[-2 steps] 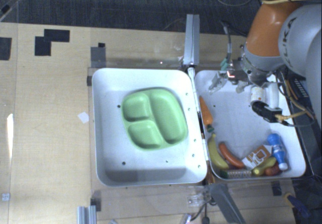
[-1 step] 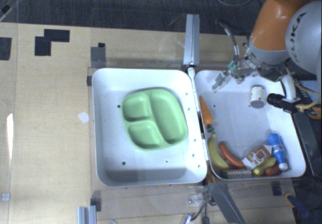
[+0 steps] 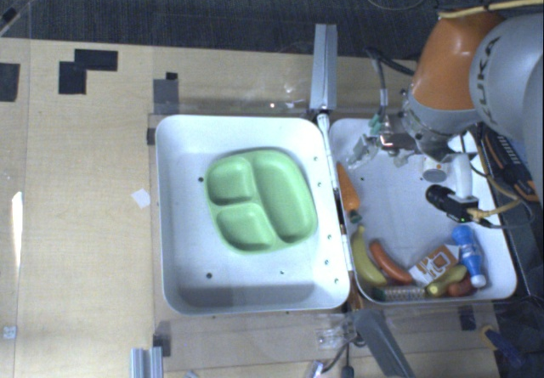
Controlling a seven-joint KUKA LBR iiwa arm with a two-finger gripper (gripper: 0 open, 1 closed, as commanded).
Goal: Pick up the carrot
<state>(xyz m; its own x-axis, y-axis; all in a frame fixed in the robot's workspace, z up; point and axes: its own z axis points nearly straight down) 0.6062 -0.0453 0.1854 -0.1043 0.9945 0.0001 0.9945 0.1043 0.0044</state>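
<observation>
Carrot (image 3: 346, 188) hugs bin wall (image 3: 333, 166) (banana (image 3: 365, 260) just below); gripper (image 3: 371, 147) state unclear.

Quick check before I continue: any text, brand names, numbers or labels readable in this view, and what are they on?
"KUKA": partly readable, running down the grey arm casing at the right edge.
Small carton in the right bin: orange and white print, too small to read.
Blue bottle beside it: label too blurred to read.
Black shapes on the bench, upper left: blocks, not letters.
</observation>
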